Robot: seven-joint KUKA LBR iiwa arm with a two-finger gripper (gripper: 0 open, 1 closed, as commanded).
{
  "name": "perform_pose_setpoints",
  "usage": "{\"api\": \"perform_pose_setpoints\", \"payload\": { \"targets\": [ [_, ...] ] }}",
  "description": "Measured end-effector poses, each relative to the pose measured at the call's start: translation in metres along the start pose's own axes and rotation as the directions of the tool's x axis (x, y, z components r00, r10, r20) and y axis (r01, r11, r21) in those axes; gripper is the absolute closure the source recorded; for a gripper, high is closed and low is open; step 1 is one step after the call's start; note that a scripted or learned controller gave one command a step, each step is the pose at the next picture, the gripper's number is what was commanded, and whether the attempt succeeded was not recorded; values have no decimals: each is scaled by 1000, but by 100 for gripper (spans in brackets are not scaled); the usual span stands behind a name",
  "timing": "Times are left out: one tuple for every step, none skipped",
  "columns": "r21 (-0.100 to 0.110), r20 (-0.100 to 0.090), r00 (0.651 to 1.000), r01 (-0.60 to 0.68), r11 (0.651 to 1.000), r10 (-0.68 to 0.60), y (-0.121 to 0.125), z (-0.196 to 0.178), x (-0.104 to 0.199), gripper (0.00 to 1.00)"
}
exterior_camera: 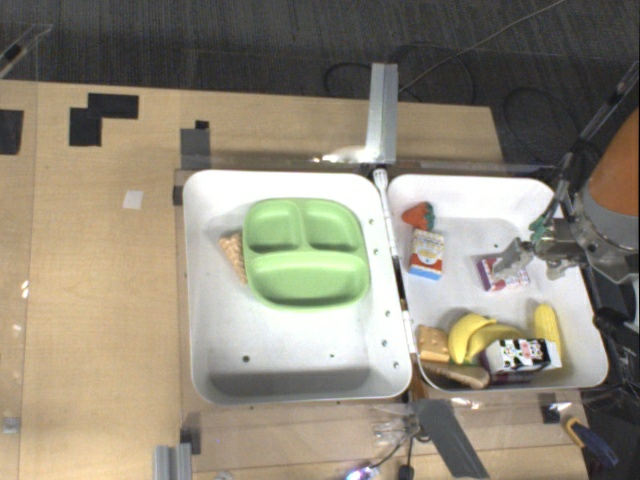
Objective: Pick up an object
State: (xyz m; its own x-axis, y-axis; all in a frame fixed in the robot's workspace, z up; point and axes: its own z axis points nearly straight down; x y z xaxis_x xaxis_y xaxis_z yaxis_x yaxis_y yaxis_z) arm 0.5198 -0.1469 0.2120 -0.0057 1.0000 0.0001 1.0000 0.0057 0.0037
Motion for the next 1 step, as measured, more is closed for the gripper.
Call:
{"api": "perform_pose_setpoints", "payload": {
  "targets": [
    [-17,3,1000,6,1000,-6,57,111,12,0]
  ]
}}
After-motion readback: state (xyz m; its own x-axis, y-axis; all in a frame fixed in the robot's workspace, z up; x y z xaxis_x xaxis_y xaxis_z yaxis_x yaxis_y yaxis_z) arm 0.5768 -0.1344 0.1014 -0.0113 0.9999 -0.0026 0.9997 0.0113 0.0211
